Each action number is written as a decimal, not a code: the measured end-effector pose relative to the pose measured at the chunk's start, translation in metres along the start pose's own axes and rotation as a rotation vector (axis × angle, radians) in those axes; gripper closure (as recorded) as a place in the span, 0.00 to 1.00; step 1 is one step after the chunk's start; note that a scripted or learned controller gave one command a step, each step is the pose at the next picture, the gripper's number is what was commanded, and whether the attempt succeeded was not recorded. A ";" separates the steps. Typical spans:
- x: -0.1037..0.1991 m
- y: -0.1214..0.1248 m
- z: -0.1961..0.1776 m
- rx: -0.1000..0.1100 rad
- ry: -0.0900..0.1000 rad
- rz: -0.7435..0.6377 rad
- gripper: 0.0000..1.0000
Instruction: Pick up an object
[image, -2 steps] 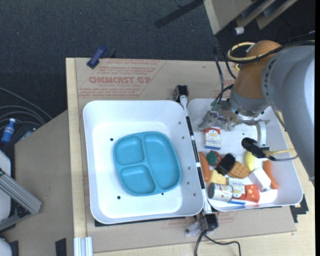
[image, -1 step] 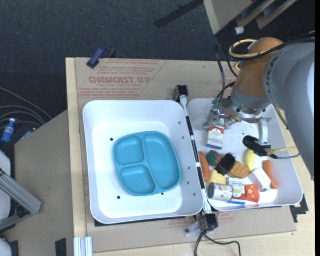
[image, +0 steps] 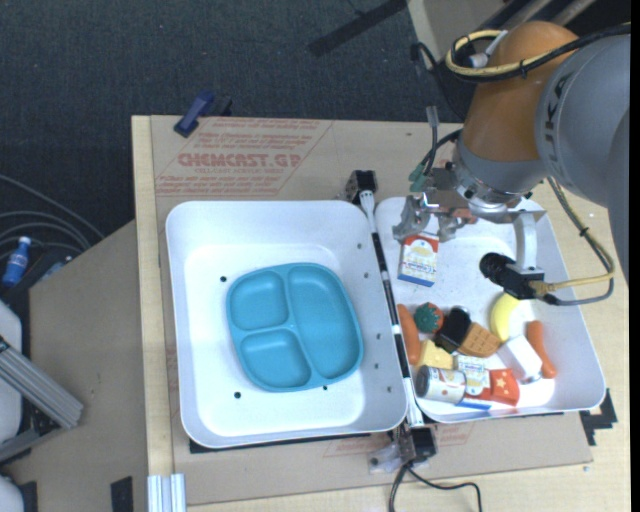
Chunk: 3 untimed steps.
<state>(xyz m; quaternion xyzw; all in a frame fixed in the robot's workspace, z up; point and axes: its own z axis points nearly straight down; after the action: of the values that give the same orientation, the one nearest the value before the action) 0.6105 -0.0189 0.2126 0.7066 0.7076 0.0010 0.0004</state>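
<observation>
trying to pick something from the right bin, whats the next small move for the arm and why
Probably a short straight descent. The end effector hangs at the upper end of the small milk carton, which lies apart from the toy food pile lower in the right bin. I see nothing gripped yet, so lowering onto the carton looks the easiest pick.

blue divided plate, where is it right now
In the camera view the blue divided plate lies flat in the middle of the left bin, apart from the toy food piled in the right bin.
</observation>
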 end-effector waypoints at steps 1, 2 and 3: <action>-0.010 -0.046 -0.035 0.005 0.000 0.002 1.00; -0.017 -0.061 -0.052 0.003 -0.001 0.002 1.00; -0.026 -0.050 -0.053 0.000 -0.001 0.002 1.00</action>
<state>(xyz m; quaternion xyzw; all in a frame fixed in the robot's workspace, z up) 0.5604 -0.0454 0.2660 0.7073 0.7070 0.0003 0.0007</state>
